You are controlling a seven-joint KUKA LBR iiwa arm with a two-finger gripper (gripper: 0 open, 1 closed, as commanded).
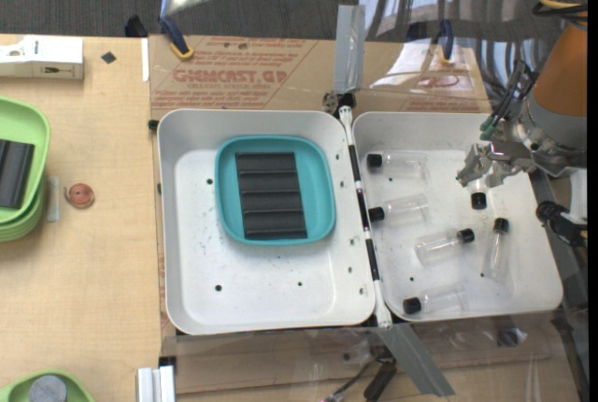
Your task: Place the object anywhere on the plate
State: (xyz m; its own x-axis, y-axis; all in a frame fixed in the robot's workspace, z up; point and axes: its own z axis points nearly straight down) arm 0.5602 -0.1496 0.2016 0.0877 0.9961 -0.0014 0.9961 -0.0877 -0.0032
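A teal plate lies in the left bin, with a black ridged block resting on its middle. Several clear vials with black caps lie scattered in the right bin; one vial is at the upper left, another vial near the centre, and a third vial by the front wall. My gripper hangs over the upper right part of the right bin. A black cap sits just below it; whether it is held is unclear.
The arm with its orange band and cables fills the right bin's far right corner. A ridge separates the two bins. Green trays and a small red disc lie on the bench to the left.
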